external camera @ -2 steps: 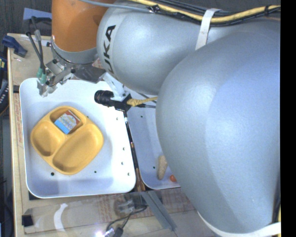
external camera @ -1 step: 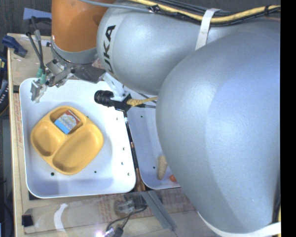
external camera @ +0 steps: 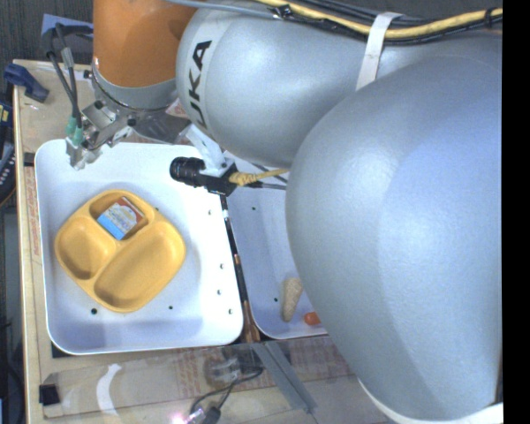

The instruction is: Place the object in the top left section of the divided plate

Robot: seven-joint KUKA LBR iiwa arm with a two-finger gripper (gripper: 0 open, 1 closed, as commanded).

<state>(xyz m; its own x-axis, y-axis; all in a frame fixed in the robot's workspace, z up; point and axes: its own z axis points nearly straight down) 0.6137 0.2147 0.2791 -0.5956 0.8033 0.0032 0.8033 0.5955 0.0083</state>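
Pincer point(external camera: 78, 153), grip state unclear, hangs over the bin's point(external camera: 115, 329) far-left rim, clear of plate point(external camera: 119, 250).

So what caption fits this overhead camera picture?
Grey arm's pincer above the left white bin; yellow divided plate holding a small packet.

Single fixed camera above the bench, slanted downward, left bin point(external camera: 53, 325) with its yellow divided plate point(external camera: 119, 253) in full sight, right bin point(external camera: 269, 321) mostly behind the arm point(external camera: 371, 193), which looms very near the lens from the right
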